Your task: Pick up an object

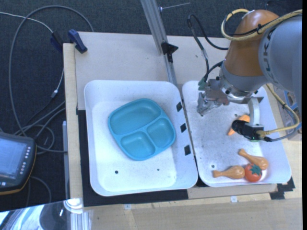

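Two bins sit side by side on the surface, their inner rims touching. The left bin holds a divided plate, lying tilted near its middle. In the right bin, two drumsticks and a tomato cluster at the near right corner, the tomato touching both. A carrot lies farther back, partly hidden. The pincer hangs over the right bin's far left part, above bare floor.
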Controlling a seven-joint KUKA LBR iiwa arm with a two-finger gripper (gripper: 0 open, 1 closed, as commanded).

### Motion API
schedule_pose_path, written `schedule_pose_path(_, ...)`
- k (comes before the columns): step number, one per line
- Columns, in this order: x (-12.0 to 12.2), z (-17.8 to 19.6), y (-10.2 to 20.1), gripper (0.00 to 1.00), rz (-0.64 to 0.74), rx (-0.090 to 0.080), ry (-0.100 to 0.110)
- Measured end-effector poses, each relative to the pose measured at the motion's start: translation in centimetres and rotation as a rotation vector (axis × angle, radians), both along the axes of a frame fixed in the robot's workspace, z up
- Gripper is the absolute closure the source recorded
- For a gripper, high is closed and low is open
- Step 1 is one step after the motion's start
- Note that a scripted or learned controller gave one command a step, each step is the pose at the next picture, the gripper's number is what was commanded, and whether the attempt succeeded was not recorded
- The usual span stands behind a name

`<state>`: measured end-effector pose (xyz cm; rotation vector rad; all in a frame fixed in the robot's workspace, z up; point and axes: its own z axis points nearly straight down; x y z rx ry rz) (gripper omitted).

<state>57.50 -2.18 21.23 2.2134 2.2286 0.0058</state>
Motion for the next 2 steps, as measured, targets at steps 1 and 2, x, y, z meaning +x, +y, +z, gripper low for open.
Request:
schedule_pose_path(1,1.3,-0.4,5.2,1.0,0.0,0.0,0.002)
schedule_pose_path(2,1.6,1.4,10.4,1.0,0.0,0.001,0.0)
